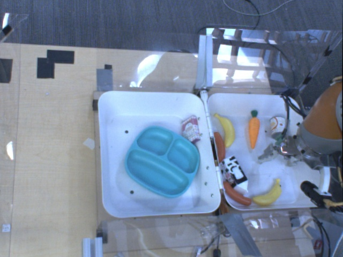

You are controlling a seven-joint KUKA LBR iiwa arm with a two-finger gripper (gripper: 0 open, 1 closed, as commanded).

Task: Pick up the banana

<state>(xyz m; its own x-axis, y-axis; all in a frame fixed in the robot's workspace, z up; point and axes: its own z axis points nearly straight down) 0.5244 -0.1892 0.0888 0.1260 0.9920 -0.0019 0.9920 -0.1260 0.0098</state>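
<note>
Two yellow bananas lie in the right bin (268, 101). One banana (226, 129) rests near the bin's left wall, curving top to bottom. The other banana (269, 193) lies near the front edge, beside a red sausage (237, 194). My gripper (275, 150) hangs over the bin's right half, between the two bananas, just right of an orange carrot (253, 130). It is a hand's width from either banana, and no banana is in its grasp. The grey arm with its orange band (325, 116) enters from the right.
In the right bin I also see a second red sausage (218, 143), a black-and-white item (233, 169) and a small white object (276, 123). The left bin (115, 116) holds a blue divided plate (162, 160) and a red-and-white packet (191, 128).
</note>
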